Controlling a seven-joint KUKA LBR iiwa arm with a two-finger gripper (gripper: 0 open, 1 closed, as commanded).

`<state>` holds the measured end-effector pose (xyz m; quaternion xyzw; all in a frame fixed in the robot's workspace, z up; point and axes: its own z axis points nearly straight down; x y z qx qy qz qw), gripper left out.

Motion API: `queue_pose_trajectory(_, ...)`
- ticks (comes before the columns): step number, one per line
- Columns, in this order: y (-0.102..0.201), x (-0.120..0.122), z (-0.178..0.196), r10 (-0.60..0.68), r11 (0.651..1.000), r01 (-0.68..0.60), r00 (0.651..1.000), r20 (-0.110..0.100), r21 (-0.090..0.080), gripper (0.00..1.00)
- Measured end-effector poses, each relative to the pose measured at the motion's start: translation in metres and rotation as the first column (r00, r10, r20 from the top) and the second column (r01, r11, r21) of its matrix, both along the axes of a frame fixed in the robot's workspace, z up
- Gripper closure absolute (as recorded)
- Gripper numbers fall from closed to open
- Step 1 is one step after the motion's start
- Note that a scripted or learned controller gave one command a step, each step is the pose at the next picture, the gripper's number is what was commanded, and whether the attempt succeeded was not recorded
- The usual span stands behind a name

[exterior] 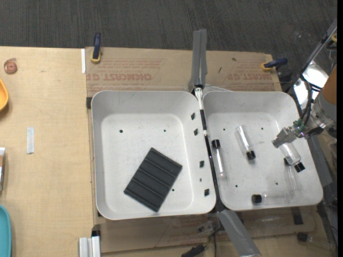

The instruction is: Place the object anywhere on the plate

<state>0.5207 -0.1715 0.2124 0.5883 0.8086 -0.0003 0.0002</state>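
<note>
Hovering low over a clear tube (pixel 293 159) in the right bin (pixel 236 103), the gripper (pixel 284 138) is poised for a grasp; finger state cannot be told. A dark ribbed plate (pixel 154 179) is left waiting in the left bin (pixel 107 103).

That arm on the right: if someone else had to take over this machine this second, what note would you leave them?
End effector: over the right bin, near its right wall, just above a clear tube with a black cap. I can't tell whether it grips anything.
Things: four clear tubes lie in the right bin: that one, one mid-bin, one along the left wall, one along the front edge. The black ridged plate lies flat in the left bin, at a slant.
Done: nothing is on the plate yet.
Left: pick up a tube, carry it to the left bin, set it on the plate.
</note>
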Motion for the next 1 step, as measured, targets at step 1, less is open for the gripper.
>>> queue_pose_trajectory(1, 0.0682, 0.009, 0.0491, -0.076, 0.997, 0.076, 0.997, 0.0, -0.001, 1.0)
